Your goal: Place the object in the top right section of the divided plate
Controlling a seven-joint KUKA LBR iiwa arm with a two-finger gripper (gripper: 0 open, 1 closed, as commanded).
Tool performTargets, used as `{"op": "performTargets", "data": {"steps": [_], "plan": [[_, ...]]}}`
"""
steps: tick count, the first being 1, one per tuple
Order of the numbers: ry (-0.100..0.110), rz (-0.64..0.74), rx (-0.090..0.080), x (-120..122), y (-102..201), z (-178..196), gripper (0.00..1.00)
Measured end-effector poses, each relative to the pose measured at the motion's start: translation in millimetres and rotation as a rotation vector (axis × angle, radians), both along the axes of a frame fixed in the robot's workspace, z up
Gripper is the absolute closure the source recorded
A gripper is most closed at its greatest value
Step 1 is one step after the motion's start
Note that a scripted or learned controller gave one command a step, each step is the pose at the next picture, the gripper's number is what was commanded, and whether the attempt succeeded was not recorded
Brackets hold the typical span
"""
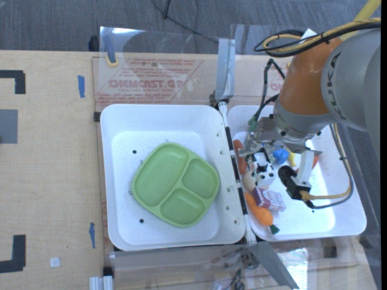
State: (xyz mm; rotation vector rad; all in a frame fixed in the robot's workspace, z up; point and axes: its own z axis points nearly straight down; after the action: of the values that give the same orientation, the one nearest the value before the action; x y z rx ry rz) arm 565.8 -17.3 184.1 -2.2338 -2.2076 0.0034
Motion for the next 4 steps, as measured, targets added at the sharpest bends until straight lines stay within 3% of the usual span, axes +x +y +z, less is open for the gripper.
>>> {"op": "performTargets", "data": {"steps": [1, 2, 3, 4], "plan": [[0.001, 0.409, 0.002, -40.6, 61.5, 0.0, 1.0], [0.0, 0.734, 0.003, -86.0, 48.9, 0.1, 1.0], [-0.004, 0.709, 0.001, -52.5, 87.5, 0.3, 1.0], [-0.002, 1.186, 0.003, -70.3, 100.0, 0.5, 1.0]]}}
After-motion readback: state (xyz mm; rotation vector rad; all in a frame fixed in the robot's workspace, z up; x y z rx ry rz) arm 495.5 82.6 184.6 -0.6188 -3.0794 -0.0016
